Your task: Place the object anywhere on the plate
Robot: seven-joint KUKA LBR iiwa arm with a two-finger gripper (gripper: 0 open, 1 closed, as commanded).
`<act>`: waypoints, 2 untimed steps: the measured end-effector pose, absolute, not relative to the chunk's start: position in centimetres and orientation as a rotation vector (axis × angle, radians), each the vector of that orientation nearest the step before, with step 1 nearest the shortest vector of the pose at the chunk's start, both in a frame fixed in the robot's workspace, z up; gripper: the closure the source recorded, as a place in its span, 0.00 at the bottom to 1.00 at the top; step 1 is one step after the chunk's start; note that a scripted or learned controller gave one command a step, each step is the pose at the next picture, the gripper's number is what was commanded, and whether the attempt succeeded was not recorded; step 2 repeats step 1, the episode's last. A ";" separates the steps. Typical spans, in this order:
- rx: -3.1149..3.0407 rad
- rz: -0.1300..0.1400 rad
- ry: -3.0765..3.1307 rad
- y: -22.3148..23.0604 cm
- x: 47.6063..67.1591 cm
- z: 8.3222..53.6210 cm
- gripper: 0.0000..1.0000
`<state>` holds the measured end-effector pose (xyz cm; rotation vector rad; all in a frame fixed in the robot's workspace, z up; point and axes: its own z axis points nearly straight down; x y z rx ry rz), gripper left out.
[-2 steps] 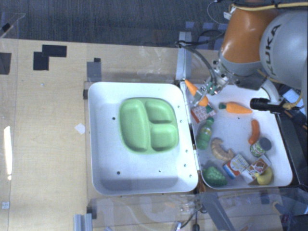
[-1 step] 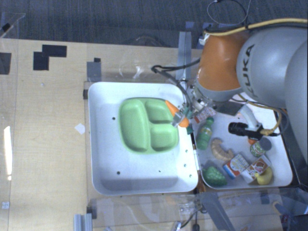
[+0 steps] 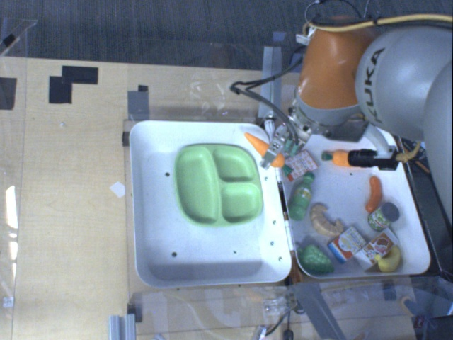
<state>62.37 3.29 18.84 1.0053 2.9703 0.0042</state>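
A: As listed from the front: right bin (image 3: 417,261), assorted toy foods; left bin (image 3: 152,261), green plate (image 3: 216,183).

B: And the carrot (image 3: 258,144)?

A: Farther back, past the plate's rim, pinched in the gripper (image 3: 277,149), jaws narrow — likely carried for placing.

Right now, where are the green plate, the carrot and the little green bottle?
green plate (image 3: 212,186), camera view, on its large left compartment.
carrot (image 3: 255,144), camera view, on its orange body beside the gripper (image 3: 277,149).
green bottle (image 3: 300,195), camera view, on its middle.
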 end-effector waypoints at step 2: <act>1.005 0.004 2.970 3.3 62.4 18.8 0.00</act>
